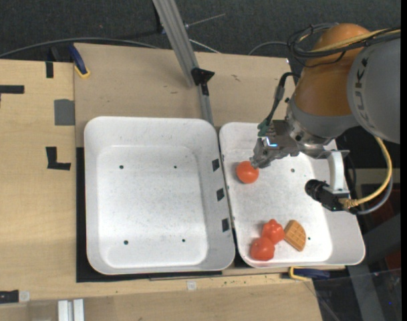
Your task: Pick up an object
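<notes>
Wooden bench [143,85] under two white bins, my gripper [262,155] low in the right bin [323,246], orange ball [247,172] just beside my fingertips, grip state unclear, red pieces [266,239] and biscuit [295,235] nearer.

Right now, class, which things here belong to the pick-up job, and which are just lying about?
Belonging to the job:
- hand, low in the right bin
- round orange-red object, just beside the hand
- red pieces and tan waffle-like piece, near the bin's front

Just lying about:
- left bin
- blue clamp
- black tape marks
</notes>
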Controlling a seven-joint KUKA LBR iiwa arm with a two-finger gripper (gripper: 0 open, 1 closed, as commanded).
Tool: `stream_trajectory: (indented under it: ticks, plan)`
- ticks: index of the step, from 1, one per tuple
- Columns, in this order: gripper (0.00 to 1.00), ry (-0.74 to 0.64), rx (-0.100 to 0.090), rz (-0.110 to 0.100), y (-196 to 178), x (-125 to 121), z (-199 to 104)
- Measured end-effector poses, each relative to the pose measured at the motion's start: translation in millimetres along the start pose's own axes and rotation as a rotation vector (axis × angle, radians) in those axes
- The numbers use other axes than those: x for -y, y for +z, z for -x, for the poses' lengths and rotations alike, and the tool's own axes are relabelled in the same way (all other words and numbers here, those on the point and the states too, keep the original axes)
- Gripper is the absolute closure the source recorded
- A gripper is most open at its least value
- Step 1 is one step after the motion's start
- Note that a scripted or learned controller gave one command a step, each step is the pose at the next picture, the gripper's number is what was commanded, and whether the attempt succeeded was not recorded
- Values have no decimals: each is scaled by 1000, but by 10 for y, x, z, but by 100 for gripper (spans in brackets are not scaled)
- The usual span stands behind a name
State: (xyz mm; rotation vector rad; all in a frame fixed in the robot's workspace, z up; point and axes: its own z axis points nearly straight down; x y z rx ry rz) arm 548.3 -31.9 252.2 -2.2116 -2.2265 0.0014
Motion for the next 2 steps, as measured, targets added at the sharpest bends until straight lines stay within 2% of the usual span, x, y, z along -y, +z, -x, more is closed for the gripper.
stream_trajectory:
  ticks: [2]
  plan:
    - [100,1,1,-2,177,235,-904]
